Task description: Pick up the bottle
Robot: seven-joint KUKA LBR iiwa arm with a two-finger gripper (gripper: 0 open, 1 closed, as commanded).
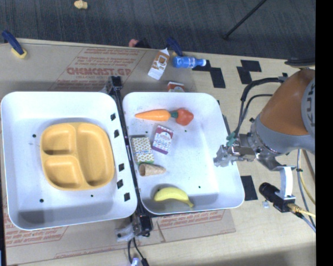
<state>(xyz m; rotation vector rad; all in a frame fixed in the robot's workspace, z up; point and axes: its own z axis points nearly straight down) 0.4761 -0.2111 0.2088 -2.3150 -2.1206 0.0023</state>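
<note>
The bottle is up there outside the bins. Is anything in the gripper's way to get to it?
Nothing visible blocks it. The blue bottle lies on the bench beyond the right bin, with a small carton to its left. The gripper sits at that bin's right rim.

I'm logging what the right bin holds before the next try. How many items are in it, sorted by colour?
Orange: 1, the carrot
Red: 1, the strawberry
Yellow: 1, the banana
Maroon: 1, the small carton
Tan: 2, the cracker pack and the cone
Total: 6
</note>
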